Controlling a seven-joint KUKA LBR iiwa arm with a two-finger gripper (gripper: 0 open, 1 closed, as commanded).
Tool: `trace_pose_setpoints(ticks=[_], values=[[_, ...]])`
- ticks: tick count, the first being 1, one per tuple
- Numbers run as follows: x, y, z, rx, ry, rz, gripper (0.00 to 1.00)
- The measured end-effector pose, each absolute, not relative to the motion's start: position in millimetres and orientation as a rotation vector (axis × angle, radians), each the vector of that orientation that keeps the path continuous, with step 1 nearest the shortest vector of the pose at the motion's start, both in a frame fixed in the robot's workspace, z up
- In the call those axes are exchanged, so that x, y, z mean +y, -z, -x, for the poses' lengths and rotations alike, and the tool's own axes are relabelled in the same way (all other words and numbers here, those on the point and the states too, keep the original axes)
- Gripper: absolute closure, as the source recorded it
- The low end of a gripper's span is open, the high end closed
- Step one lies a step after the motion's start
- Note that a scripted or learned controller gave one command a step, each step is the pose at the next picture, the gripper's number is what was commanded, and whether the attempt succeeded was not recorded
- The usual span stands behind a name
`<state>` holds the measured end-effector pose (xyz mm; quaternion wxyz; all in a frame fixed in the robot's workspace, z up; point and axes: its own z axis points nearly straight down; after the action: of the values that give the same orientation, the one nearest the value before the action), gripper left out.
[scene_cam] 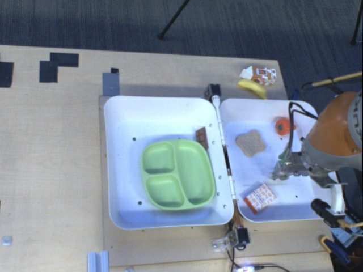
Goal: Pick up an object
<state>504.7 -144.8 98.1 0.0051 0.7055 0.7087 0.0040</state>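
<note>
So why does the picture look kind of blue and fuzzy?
Camera view: the left white bin has a bluish shadow around the green plate; the picture is soft overall, so the print on the small box is unreadable; the end effector looks blurry against the right white bin.

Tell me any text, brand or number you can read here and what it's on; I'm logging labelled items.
No text can be read in this view.
Small box in the right bin: red and white print, too blurred to read.
Packet on the bench beside the banana: orange and white print, too small to read.
Green tray, left bin: no markings seen.
</note>
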Motion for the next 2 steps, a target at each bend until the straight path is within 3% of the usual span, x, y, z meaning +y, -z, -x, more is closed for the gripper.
trace_pose_setpoints(ticks=[1,2], values=[[-145,-98,-504.6,2.219,-0.012,-2.209,0.00],[-144,-108,-506.1,2.221,-0.017,-2.204,1.00]])
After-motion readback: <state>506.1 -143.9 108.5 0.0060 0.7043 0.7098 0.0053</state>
